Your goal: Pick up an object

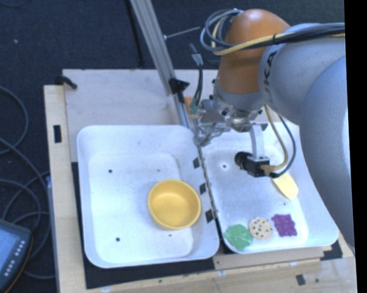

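Grey KUKA arm w/ orange band, metal wrist and gripper

The arm (314, 88) has a big smooth grey shell; above the wrist sits a rounded orange band (249, 52), glossy. Dark letters are printed on the grey just beside the orange, partly hidden. Thin grey and yellowish cables (227, 27) loop over the orange part, and a black cable runs down beside the gripper (202, 136). The wrist flange is silver metal w/ small fittings; the gripper is grey metal, approx. narrow toward its tip.

bench (63, 239) | wooden top | on it: left bin (94, 177), right bin (314, 222), side by side
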Motion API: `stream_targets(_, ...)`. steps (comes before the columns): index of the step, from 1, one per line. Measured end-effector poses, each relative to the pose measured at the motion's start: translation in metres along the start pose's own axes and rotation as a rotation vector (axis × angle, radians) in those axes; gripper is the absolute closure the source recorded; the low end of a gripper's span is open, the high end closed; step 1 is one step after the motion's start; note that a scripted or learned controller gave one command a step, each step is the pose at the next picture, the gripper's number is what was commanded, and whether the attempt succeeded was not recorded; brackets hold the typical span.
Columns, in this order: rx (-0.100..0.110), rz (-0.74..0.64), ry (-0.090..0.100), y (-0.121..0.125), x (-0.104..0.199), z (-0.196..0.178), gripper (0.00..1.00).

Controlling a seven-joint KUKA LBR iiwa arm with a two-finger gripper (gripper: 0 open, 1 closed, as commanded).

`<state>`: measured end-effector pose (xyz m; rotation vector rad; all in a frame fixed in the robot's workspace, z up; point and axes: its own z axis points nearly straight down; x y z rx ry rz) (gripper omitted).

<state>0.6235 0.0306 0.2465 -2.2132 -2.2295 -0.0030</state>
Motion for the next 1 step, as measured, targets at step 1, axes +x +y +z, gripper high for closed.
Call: stream_targets(1, -0.001, 0.0, 0.0, -0.0009, 0.0506, 0.0007, 1.0)
